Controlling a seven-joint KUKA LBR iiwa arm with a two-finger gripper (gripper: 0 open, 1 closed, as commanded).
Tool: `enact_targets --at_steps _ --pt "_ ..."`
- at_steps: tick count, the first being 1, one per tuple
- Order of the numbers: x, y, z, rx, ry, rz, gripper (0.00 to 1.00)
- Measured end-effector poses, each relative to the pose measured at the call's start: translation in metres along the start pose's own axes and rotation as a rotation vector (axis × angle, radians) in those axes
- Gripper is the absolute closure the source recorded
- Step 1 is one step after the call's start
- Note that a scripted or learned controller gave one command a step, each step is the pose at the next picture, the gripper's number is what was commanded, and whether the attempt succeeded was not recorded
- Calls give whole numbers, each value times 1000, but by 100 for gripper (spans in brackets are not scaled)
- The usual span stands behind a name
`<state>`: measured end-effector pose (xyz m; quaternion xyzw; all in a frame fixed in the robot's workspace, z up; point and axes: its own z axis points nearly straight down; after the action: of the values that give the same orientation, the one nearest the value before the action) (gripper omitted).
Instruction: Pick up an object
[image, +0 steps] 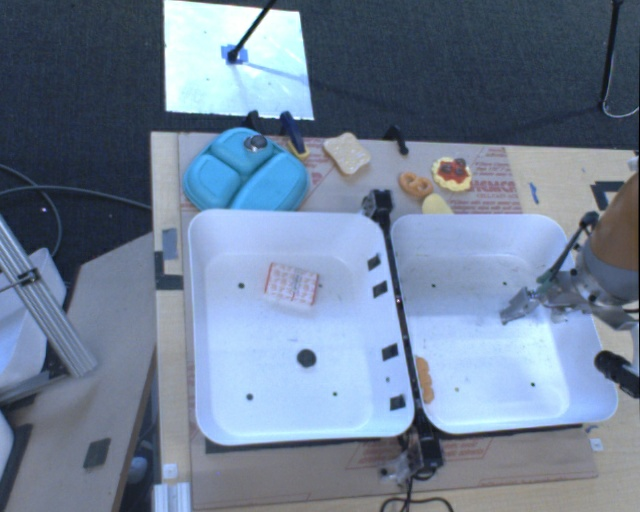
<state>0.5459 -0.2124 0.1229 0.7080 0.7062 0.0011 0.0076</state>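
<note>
Landmark: the black divider (392, 300) where the two white bins meet — places below are told from it.

Blue tray: a light-blue sectioned tray (246, 172) lies on the bench beyond the left bin, up and to the left of the divider's far end.

Left bin: the left bin (215, 400) lies against the divider's left side. It holds a small flat card (291, 285) with a red-and-white pattern, well to the left of the divider, and a small dark round piece (306, 357) nearer the front, also left of it.

Card's lie: roughly rectangular, flat on the floor, its long axis running nearly left to right and tilted a little down toward the divider.

Toast and bits: on the bench behind the bins, a toy toast slice (347, 153) left of the divider's far end; a pretzel shape (415, 183), a yellow piece (436, 205) and a small pizza-like disc (453, 173) to its right.

Right bin: the right bin (590, 400) lies against the divider's right side. An orange-tan lumpy thing (425, 379) rests just beside the divider near the front, long axis running front to back.

Gripper: the gripper (513, 312) hangs over the right bin's right half, well to the right of the divider, pointing left — its fingers look close together with nothing between them.
</note>
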Motion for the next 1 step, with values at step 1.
enact_targets --at_steps 1 --pt "6 -1 -8 5 7 -4 100"
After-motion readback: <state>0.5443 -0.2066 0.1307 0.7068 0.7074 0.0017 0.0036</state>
